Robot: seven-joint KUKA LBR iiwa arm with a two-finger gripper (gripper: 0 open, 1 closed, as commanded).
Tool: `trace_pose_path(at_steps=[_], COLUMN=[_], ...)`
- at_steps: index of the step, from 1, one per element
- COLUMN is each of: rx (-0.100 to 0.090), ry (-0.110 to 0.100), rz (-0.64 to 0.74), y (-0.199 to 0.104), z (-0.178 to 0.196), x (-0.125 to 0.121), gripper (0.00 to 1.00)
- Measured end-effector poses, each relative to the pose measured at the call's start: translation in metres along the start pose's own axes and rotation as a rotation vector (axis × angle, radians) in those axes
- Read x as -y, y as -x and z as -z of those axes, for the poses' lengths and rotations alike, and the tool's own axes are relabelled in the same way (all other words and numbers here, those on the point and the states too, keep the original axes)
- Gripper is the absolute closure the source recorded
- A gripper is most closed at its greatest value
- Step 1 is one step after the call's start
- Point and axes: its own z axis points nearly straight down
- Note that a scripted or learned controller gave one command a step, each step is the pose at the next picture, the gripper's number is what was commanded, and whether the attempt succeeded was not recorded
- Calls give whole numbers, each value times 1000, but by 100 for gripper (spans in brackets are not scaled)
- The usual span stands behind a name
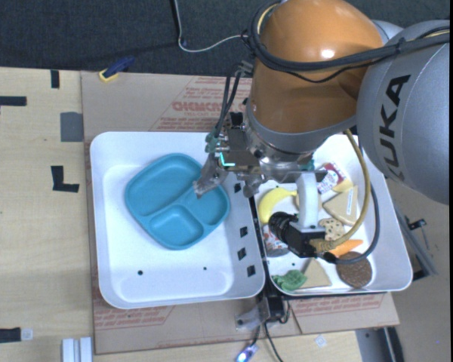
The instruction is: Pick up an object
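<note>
Two-finger gripper (211, 178) poised at the right rim of the blue divided plastic plate (176, 200) in the left white bin (109, 225); jaw spread cannot be told. Plate lies immediately left of and below the fingertips.

"KUKA" runs in black letters down the grey arm (408, 119)

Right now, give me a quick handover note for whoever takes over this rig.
Gripper: low over the right rim of the blue divided plate in the left bin; whether its jaws are open or shut cannot be told.
Right bin: a pile of small things, among them a yellow banana and a green piece.
Done: no pick confirmed.
Left: grasp one object and lift it.
</note>
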Motion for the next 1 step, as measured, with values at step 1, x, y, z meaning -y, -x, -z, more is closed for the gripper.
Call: trace_pose_path(at_steps=[1], rx=[-7], ry=[28], rz=[-5], y=[2], z=[136], x=[0], gripper=[0])
